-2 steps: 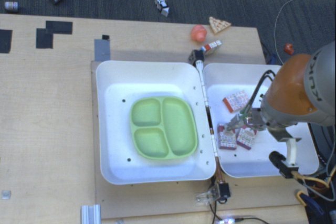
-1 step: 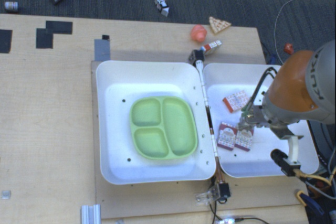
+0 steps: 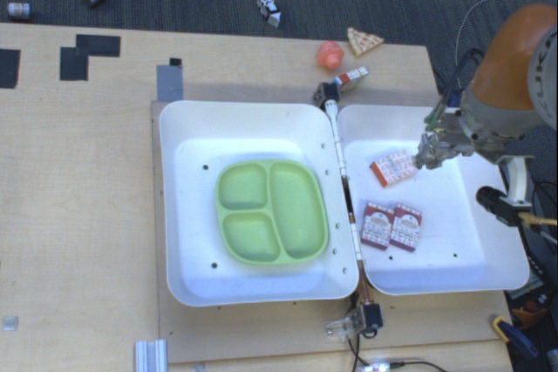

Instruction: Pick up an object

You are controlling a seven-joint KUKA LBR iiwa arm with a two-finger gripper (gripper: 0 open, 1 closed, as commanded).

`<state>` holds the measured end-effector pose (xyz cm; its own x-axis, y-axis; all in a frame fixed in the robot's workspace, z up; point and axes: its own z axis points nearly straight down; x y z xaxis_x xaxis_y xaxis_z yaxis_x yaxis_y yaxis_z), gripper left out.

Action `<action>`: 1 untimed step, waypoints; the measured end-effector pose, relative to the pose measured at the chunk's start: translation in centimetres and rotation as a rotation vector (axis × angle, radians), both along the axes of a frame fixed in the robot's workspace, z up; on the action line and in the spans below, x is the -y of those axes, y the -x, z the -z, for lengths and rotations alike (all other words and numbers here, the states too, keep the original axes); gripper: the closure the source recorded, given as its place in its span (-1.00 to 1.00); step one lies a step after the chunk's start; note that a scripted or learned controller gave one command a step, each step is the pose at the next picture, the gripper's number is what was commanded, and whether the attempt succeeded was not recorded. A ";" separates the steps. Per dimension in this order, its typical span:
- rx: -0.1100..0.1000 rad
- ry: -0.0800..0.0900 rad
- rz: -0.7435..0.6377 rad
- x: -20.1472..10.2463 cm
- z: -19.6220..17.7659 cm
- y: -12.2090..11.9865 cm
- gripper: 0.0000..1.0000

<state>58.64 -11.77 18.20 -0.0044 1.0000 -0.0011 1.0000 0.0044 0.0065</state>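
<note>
In the right bin (image 3: 488, 274) lie two small packets. A pale red and white packet (image 3: 392, 169) sits near the bin's middle, tilted. A darker red box with two panels (image 3: 391, 227) lies a little nearer the front. My gripper (image 3: 430, 154) hangs low over the bin, just right of the pale packet and close to its right end. I see nothing held in the gripper.
The left bin (image 3: 174, 187) holds a green three-compartment plate (image 3: 271, 213). Behind the bins on the bench lie a red ball (image 3: 330, 55), a pizza-slice toy (image 3: 364, 40) and a small tube (image 3: 351, 78). Cables and clips (image 3: 359, 322) sit at the front between the bins.
</note>
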 end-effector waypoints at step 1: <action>0.000 0.002 0.002 6.8 -9.8 -1.0 1.00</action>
